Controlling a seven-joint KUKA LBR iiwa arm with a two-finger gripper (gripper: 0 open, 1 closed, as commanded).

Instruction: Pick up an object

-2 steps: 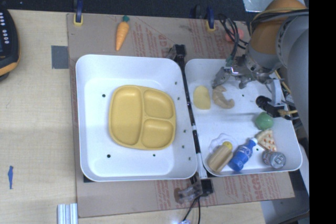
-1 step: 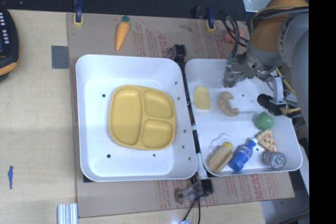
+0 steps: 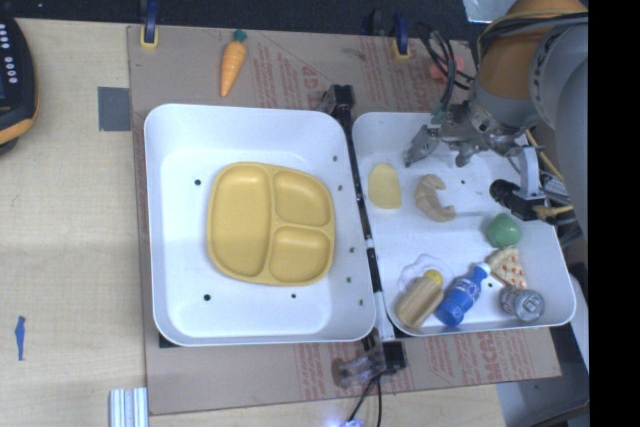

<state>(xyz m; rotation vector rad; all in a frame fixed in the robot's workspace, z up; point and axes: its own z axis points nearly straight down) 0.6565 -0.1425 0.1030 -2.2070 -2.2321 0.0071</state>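
Camera view, upper right: the gripper [image 3: 440,143] hovers with fingers seemingly spread and bare above the croissant [image 3: 435,198]; nothing picked yet.

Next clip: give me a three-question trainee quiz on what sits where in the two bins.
1. True or false: the yellow divided plate lies in the left bin.
2. Which item lies nearest the gripper in the right bin?
A. blue bottle
B. tan curved piece
C. green ball
3. Fill in: the toy carrot lies on the cardboard, outside both ____.

Key:
1. True.
2. B; it lies just below the gripper in the camera view, while the bottle and ball lie further toward the near and right edges.
3. bins.
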